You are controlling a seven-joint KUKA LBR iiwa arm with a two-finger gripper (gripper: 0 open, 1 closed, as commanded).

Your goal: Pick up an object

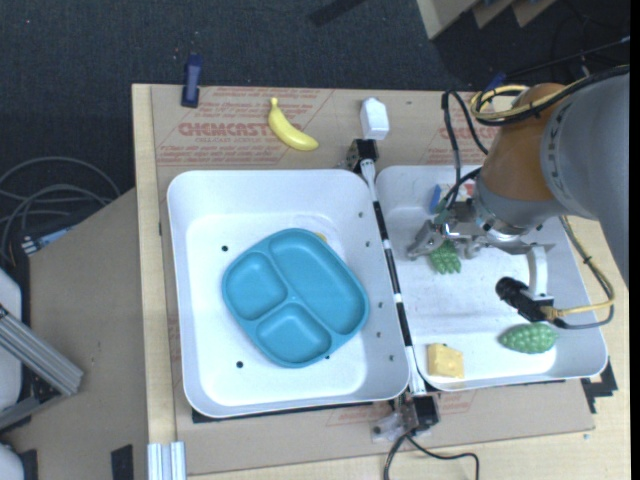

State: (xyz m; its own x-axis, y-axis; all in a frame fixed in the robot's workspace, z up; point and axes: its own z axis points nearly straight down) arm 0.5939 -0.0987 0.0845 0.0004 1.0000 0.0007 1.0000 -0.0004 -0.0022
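My gripper (446, 242) hangs low over the right bin (590, 320), near its back left part. Its two metal fingers (420, 245) stand apart, so it is open. A small green leafy toy (446, 261) lies on the bin floor just below and between the fingertips; nothing shows it being squeezed or lifted. A green bumpy toy (528, 339) rests near the front right corner. A yellow wedge (445, 360) sits at the front left of the same bin. A small blue piece (436, 198) peeks out behind the gripper.
The left bin (200, 218) holds a blue divided plate (293, 295). On the bench behind the bins lie a yellow banana (291, 129), a white block (375, 118) and a small blue item (192, 80). The grey arm (590, 148) covers the right bin's back right.
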